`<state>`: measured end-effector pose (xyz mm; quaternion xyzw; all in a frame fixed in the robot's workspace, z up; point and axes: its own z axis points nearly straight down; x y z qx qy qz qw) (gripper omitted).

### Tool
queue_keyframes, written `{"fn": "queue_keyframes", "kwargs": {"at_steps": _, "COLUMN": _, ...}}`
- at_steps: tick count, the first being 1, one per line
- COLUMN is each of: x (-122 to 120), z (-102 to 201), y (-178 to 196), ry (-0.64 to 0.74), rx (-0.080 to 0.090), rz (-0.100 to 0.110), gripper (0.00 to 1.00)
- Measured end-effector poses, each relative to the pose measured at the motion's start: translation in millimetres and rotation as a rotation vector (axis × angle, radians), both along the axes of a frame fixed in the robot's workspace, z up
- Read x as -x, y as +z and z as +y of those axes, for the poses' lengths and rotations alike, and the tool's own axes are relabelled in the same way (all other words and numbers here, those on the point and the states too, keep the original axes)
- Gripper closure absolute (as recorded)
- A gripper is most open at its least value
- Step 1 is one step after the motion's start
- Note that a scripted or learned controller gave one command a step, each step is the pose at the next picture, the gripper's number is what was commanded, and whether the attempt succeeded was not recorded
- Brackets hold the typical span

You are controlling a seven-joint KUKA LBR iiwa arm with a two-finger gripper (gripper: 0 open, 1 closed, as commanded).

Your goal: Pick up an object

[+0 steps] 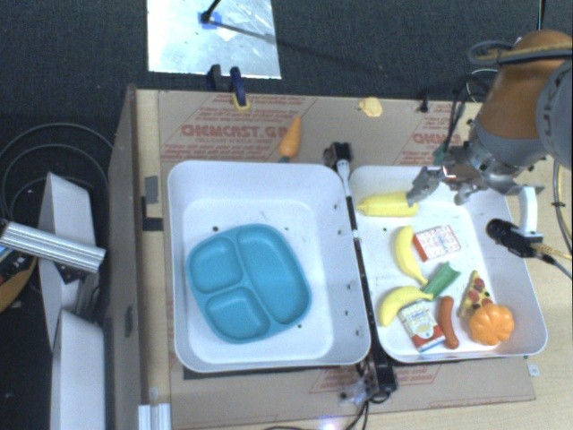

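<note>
Yellow plastic, corn-shaped, the cob [387, 205] lies on its side at the far left of the right bin [534, 325], close to the wall it shares with the left bin [179, 267]. It looks the likeliest target, since the gripper [445, 184] hangs just right of the cob and slightly beyond it, fingers spread apart with nothing between them. The cob sits apart from the clutter, which probably makes it the easier pick. Nearer than the cob lie two bananas [405, 254], a small card [436, 241], a green piece [440, 280], a carton [418, 322], a sausage [447, 321], a pizza slice [473, 294] and an orange pumpkin [491, 323]. Left of the cob, the other bin holds a blue tray [246, 281]. The shared wall could crowd a finger.
</note>
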<state>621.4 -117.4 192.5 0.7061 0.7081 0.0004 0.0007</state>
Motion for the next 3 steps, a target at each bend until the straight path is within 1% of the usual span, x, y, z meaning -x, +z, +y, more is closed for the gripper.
{"fn": "queue_keyframes", "kwargs": {"at_steps": 1, "x": 57, "z": 8, "y": -108, "ry": -0.002, "rx": 0.006, "rz": -0.007, "gripper": 0.0}}
{"fn": "queue_keyframes", "kwargs": {"at_steps": 2, "x": 53, "z": 7, "y": -91, "ry": -0.001, "rx": 0.005, "rz": -0.013, "gripper": 1.0}}
{"fn": "queue_keyframes", "kwargs": {"at_steps": 3, "x": 77, "z": 69, "y": -4, "ry": 0.006, "rx": -0.002, "rz": -0.003, "gripper": 1.0}}
